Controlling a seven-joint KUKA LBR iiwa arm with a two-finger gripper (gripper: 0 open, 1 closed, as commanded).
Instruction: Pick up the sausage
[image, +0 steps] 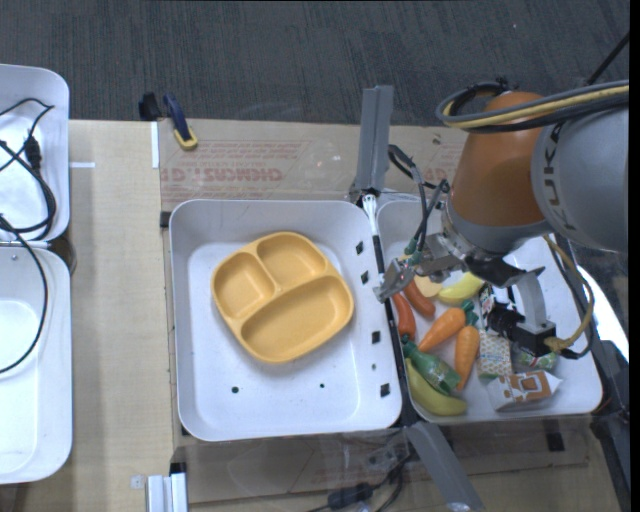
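Right bin (590, 395): sausage (404, 313) beside carrots (452, 335), banana (436, 393).

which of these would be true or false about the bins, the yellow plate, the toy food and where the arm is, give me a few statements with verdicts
1. The yellow divided plate lies in the left bin. True.
2. The plate holds a carrot. False: its compartments hold no food; the carrots lie in the right bin.
3. The gripper is over the right bin's left side, near the divider between the bins. True.
4. The reddish sausage sits on the plate. False: it lies in the right bin, just below the gripper.
5. A banana lies near the right bin's front edge. True.
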